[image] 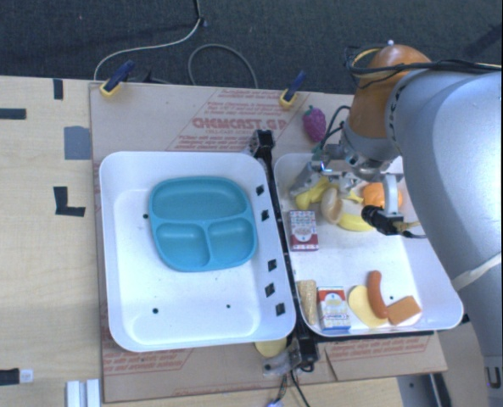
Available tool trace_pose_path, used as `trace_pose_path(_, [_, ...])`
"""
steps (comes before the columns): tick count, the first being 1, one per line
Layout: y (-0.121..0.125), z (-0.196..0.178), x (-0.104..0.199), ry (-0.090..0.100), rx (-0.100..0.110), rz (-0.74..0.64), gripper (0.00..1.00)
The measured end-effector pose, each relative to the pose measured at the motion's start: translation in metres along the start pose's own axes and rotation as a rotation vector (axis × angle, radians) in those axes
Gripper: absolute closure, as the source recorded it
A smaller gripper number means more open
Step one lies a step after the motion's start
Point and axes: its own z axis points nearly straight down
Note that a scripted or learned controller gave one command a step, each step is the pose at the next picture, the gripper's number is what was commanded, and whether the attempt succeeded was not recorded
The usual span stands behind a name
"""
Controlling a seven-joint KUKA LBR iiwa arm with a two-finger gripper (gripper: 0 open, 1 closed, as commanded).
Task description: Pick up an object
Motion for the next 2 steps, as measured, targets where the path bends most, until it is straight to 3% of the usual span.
trace_pose_path(1, [-0.0001,0.0000,0.0021,-0.003,-0.001,0.002,0.00])
trace_pose_path(2, [-0.0034,-0.0091,0.0025,0.002,0.019,0.004,1.00])
